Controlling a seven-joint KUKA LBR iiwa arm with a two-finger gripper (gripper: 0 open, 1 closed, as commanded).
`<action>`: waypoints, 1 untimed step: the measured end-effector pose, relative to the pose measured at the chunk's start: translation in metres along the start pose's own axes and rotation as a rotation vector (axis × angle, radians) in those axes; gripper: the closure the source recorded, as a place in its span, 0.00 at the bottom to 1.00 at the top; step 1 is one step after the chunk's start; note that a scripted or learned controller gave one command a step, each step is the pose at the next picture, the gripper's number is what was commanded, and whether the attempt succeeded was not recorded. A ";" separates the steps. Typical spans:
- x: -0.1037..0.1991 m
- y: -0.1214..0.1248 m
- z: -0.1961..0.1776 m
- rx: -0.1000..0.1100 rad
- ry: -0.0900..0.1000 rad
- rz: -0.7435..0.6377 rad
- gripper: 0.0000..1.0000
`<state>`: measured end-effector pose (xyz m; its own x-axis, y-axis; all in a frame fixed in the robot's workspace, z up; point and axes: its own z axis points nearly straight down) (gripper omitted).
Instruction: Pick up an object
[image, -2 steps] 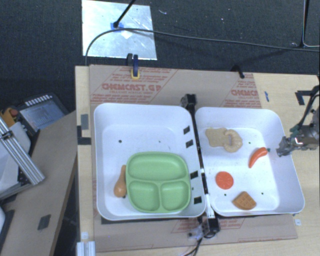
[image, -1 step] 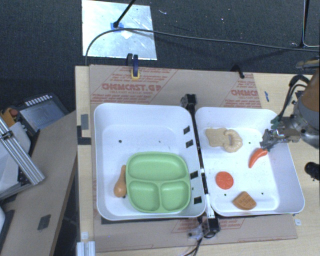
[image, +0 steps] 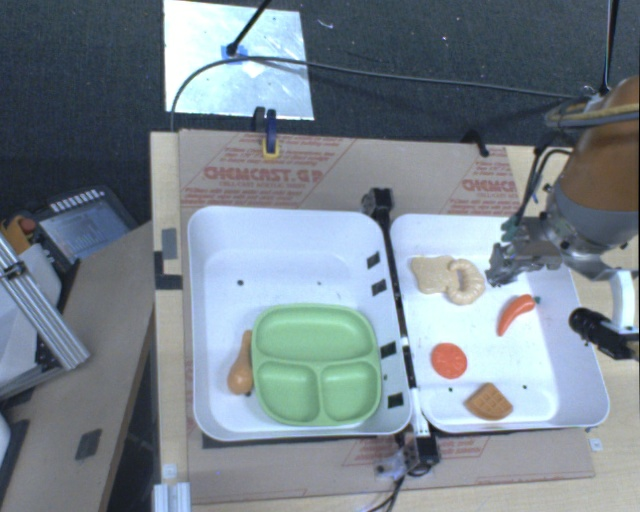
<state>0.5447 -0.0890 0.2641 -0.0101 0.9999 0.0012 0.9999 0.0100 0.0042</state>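
My gripper (image: 503, 268) hangs over the right bin (image: 560, 400), just right of a beige pastry-like piece (image: 448, 277) and above a red chili pepper (image: 515, 313). Nothing shows between its fingers. Lower in the same bin lie a red tomato slice (image: 449, 360) and a brown waffle-like cracker (image: 488, 402). The left bin (image: 215, 260) holds a green divided plate (image: 316, 363) and a tan drumstick-shaped piece (image: 241, 366) at the plate's left side.
A black divider with clips (image: 393, 300) runs between the two bins. The arm's grey body and orange band (image: 600, 160) fill the upper right. A clamp (image: 268, 132) sits on the cardboard behind the left bin.
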 end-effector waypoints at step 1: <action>0.048 0.015 0.019 0.003 0.000 0.001 1.00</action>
<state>0.5594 -0.0407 0.2454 -0.0095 1.0000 0.0016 1.0000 0.0095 0.0013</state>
